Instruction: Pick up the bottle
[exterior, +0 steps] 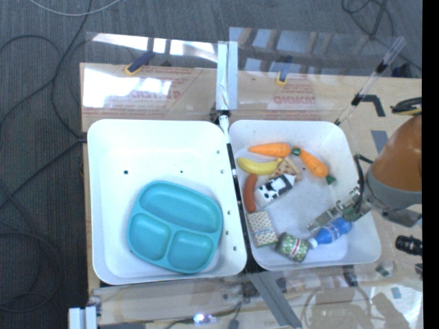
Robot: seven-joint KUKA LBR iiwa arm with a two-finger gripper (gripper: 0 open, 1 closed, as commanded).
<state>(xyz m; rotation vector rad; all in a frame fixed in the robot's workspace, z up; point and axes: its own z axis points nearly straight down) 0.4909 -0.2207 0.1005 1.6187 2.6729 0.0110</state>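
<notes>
Two bins (103,184) side by side, bottle (334,231) lying flat near right bin's front corner beside can (293,247), gripper (336,214) low just above it, seemingly lining up a grasp, jaws' spread impossible to tell.

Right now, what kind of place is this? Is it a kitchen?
Probably not a kitchen: more likely a robot test lab. Two shallow white bins sit on a bench over grey carpet strewn with loose cables, and a grey arm with an orange band reaches toward a small blue plastic bottle among toy food.
</notes>
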